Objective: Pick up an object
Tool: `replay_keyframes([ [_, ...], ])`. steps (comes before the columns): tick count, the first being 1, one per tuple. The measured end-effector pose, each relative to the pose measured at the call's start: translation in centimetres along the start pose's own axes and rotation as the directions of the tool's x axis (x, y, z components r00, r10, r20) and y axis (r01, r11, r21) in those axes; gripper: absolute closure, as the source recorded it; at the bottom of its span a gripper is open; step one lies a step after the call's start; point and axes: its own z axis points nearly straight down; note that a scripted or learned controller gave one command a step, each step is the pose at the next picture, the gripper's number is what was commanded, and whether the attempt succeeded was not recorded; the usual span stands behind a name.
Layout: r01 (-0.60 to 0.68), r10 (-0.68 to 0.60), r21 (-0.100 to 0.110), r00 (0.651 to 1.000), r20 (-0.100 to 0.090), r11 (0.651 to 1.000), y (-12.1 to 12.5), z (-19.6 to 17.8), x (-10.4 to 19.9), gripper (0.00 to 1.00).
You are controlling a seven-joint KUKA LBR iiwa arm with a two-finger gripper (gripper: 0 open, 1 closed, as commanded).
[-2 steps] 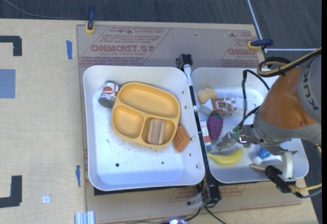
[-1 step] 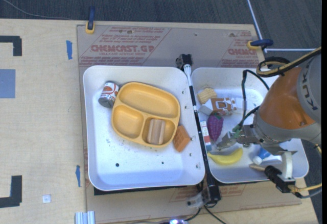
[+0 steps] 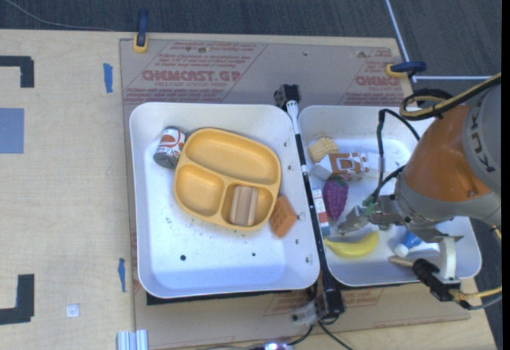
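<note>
Arm [image 3: 454, 165] low, hand [image 3: 353, 222] leftward

A big round orange band [image 3: 446, 161] is seen on the robot arm [image 3: 466, 165]. Above the band, a grey shell is seen, and part of a dark letter is printed on it. Below the band, the arm is grey and smooth. Thin black cables [image 3: 381, 157] are looped beside the orange part, and a yellowish cable is curled near the top. The gripper [image 3: 360, 217] is made of shiny grey metal with small dark parts.
</note>
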Motion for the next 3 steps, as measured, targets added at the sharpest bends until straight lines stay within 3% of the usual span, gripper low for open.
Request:
replay_keyframes([
  [3, 0.002, -0.002, 0.000, 1.000, -0.001, 1.000, 0.02, 0.00, -0.04, 0.00],
])
